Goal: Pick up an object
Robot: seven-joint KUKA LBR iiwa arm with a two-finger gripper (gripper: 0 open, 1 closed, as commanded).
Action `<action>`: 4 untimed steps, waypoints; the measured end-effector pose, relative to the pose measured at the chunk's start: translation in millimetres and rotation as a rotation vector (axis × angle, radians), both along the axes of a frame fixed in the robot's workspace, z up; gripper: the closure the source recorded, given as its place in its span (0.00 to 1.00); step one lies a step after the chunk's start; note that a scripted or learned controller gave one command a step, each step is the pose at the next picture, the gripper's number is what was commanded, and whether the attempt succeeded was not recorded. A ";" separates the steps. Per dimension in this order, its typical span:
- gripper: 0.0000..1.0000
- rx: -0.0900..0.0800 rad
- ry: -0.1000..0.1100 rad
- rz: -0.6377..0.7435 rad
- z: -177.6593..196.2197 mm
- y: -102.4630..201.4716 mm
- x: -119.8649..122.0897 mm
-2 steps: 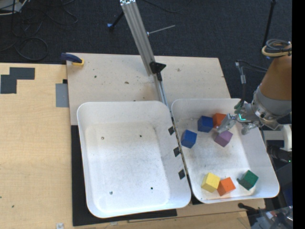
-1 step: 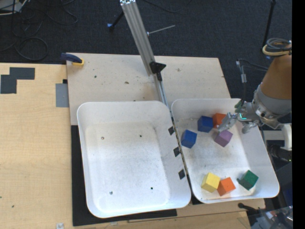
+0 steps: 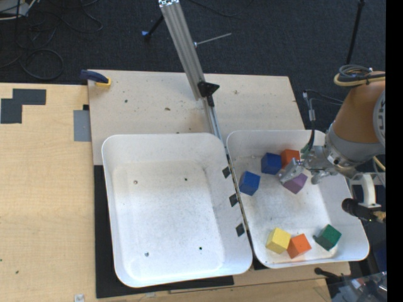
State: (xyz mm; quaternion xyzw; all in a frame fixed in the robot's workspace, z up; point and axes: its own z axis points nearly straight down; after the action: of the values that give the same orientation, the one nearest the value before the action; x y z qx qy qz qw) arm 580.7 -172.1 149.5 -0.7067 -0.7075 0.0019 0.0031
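Note:
My gripper (image 3: 302, 171) hangs low over the upper middle of the right bin (image 3: 352, 247), reaching in from the right. A purple block (image 3: 294, 183) lies directly at its tip, touching or just under it. Close by on the left sit an orange block (image 3: 290, 156) and a blue block (image 3: 271, 163). A second blue block (image 3: 249, 183) rests near the bin's left wall. Along the front of the bin lie a yellow block (image 3: 278, 240), another orange block (image 3: 298, 245) and a green block (image 3: 328, 236).
The left bin (image 3: 119, 168) stands beside the right one, with black clips on the shared rims. A slanted aluminium bar (image 3: 186, 49) rises behind the bins. The arm's orange band (image 3: 359, 112) looms over the right bin's far right edge.

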 end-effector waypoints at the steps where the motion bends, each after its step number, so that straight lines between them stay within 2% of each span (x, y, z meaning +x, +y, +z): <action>1: 0.00 0.000 0.001 -0.002 -53.9 1.1 -1.7; 2: 1.00 0.000 -0.003 -0.006 -41.2 -0.4 -0.7; 4: 1.00 -0.003 -0.012 0.000 79.7 5.2 10.2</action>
State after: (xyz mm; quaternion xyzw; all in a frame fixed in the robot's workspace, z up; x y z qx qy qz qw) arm 590.9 -166.9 229.2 -0.7066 -0.7077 -0.0013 -0.0020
